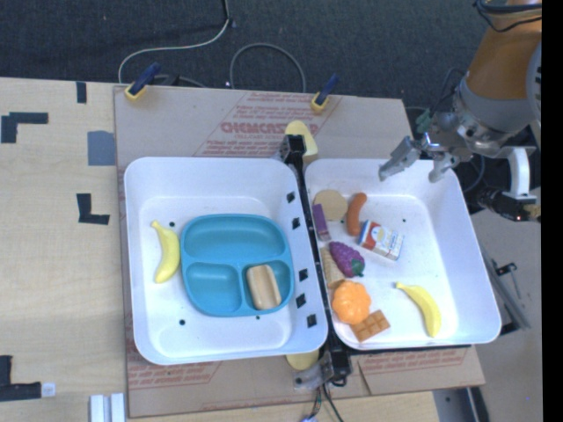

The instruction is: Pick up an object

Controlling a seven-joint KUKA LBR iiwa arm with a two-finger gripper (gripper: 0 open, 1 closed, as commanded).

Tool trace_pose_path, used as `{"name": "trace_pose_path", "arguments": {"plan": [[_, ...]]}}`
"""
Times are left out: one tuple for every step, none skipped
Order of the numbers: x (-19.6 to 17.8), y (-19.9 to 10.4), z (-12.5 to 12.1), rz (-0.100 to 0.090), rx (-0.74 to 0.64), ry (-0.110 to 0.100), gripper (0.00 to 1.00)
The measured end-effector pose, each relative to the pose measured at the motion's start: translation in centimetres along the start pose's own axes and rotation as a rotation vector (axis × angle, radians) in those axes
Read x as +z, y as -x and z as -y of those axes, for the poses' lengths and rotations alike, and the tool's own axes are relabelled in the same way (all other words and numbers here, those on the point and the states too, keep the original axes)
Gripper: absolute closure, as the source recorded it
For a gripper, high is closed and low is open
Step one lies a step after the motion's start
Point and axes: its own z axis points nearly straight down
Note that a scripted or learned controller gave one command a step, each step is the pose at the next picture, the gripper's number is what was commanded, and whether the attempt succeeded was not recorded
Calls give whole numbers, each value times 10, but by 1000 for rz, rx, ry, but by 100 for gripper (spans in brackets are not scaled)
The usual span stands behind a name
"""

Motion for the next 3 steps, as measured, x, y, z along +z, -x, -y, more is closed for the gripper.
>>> {"name": "trace_pose_path", "arguments": {"plan": [[89, -68, -14, -3, -5, -8, 0], [183, -43, -31, 2, 1, -3, 0], [168, -44, -32, 1, 0, -2, 100]]}}
